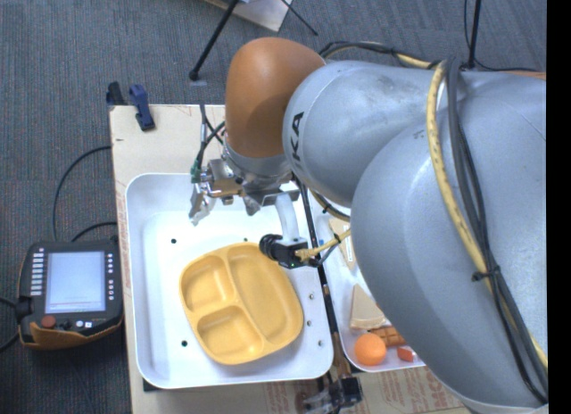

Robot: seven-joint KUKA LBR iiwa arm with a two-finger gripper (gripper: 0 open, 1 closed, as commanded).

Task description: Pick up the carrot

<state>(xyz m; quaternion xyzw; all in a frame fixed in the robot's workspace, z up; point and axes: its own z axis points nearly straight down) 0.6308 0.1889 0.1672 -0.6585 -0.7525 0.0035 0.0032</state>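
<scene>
Approach step: gripper (203, 200) hovering over left bin (147, 225) by yellow tray (239, 302), finger state unreadable; next needs a traverse right toward carrot (394, 339).

Yellow three-compartment tray (239, 313) lying in left white bin (147, 225). Teach pendant (70, 293) on carpet left of bench. Blue clamp (140, 106) at bench's far corner.

Arm (428, 189) reaching from right, gripper (202, 200) pointing down.
</scene>
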